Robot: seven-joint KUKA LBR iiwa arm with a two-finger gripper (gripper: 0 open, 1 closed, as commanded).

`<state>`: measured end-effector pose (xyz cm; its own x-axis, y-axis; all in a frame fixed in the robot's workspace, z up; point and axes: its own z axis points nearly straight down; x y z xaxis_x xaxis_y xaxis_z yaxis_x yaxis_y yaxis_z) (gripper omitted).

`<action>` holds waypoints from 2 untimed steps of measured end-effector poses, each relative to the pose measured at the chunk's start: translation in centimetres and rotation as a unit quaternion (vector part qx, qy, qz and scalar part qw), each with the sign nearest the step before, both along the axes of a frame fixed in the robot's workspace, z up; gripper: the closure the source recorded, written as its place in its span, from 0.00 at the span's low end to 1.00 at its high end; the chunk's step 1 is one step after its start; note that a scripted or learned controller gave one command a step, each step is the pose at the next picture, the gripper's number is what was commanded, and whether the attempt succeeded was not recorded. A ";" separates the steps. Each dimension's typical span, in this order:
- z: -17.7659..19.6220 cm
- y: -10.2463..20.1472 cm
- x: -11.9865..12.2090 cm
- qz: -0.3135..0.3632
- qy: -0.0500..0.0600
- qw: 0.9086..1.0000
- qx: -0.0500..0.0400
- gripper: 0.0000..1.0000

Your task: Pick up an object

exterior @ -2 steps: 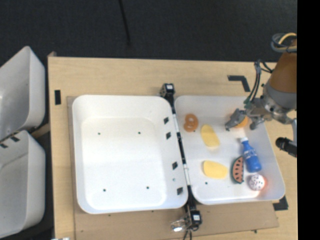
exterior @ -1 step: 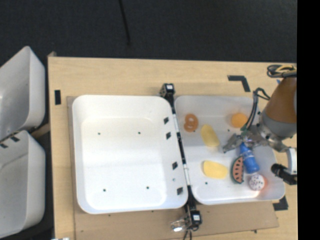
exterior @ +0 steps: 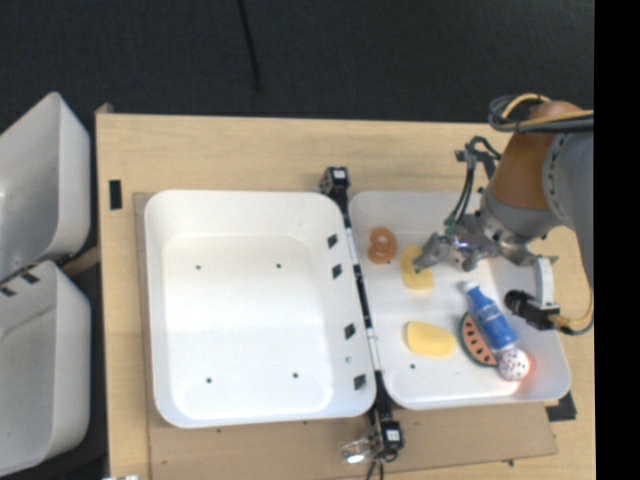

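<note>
Objects for picking all lie in the right bin [exterior: 400,393], a shallow white plastic tray with rounded corners, set just beside the left bin [exterior: 240,308] of the same smooth, glossy make on a pale wooden bench [exterior: 230,148]. From the right the arm [exterior: 535,183] reaches in, its grey metal body ringed by an orange band above the wrist, with thin cables looping around it. Its gripper [exterior: 440,258] hangs low over the upper middle of the right bin, the dark fingers seeming to stand slightly apart with nothing visible between them, their tips just above a small pale yellow block [exterior: 418,272]. A blue bottle [exterior: 490,320] with a white cap lies tilted near the bin's right side, resting across a flat red watermelon slice [exterior: 474,341] with a dark rind. Left of those sits a rounded, matte yellow lump [exterior: 430,339]. A small white speckled ball [exterior: 514,366] lies at the bottle's lower end, and a small orange ring [exterior: 381,245] lies near the dividing edge.
</note>
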<state>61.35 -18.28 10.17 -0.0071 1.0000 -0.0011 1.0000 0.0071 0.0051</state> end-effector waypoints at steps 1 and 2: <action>0.0 -5.0 -3.6 -0.006 0.003 1.000 -0.001 0.00; -0.1 -3.8 -7.2 -0.004 0.003 1.000 0.000 0.00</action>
